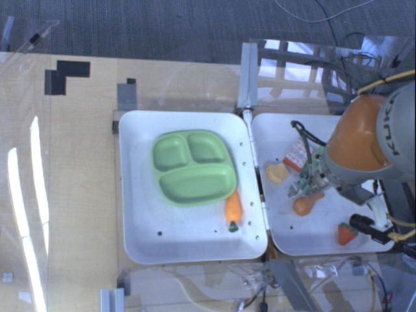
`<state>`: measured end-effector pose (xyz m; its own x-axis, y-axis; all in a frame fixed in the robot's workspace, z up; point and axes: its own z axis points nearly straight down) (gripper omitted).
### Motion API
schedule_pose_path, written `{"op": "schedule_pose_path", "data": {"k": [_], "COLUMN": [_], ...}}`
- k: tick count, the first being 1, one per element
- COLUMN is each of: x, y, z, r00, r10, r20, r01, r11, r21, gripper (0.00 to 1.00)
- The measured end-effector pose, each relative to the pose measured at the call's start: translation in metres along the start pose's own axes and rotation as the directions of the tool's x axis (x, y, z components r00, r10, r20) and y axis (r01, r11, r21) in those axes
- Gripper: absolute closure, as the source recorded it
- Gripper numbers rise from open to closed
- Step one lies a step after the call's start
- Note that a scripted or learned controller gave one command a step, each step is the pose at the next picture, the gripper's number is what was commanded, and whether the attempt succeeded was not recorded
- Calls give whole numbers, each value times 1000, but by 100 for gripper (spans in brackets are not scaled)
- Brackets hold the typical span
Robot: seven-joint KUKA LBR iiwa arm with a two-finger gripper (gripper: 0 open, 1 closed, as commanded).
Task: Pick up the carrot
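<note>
Your carrot point(233, 209) lies against the left bin's point(136, 239) right wall, just beside the green plate point(193, 166); jaws' state cannot be told.

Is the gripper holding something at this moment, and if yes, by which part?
It cannot be told: the gripper hangs over the right bin, while the carrot lies in the left bin.

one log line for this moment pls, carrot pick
carrot: left bin, beside green divided plate, not held | gripper: over right bin, above orange pear-shaped toy | pick: not done
</note>
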<state>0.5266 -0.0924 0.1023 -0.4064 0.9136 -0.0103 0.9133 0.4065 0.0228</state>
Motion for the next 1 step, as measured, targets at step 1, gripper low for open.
{"op": "schedule_pose_path", "data": {"k": [1], "x": [76], "y": [-3], "z": [-84], "r00": [862], "r10": [-507], "r20": [-13], "r01": [507], "r11": [862], "r21": [9], "gripper": [100]}}
